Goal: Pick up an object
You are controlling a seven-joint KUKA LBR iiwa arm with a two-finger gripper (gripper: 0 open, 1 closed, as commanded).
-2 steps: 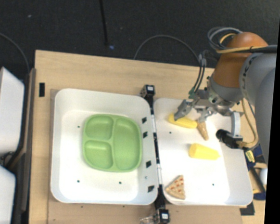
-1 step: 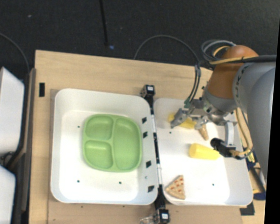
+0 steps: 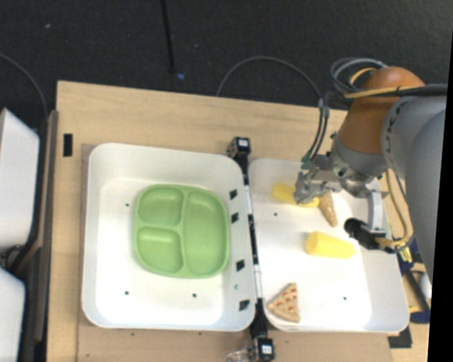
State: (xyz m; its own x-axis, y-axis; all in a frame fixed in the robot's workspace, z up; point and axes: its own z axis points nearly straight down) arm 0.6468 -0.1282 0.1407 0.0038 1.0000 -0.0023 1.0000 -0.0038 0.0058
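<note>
- Camera view: gripper (image 3: pixel 309 192) is low over the back of the right bin (image 3: pixel 373 305), right at a small yellow piece (image 3: pixel 283 192); cannot tell how the gripper is set, or whether anything is caught.
- Landmark = yellow piece. Just right of it, past the gripper, lies a tan cone-like piece (image 3: pixel 329 209); nearer the camera and to the right, well apart, a yellow block (image 3: pixel 330 245); far forward at the bin's front edge, a pizza slice toy (image 3: pixel 286 302).
- Left bin (image 3: pixel 93 283) holds a green divided plate (image 3: pixel 182 230) (not the likely target).
- Handling, judged: yellow piece looks like light, stiff plastic toy food, smooth and probably slippery, not fragile.
- Best hold: across its short width, mid-body; part sits under the gripper, so shape is unclear.
</note>
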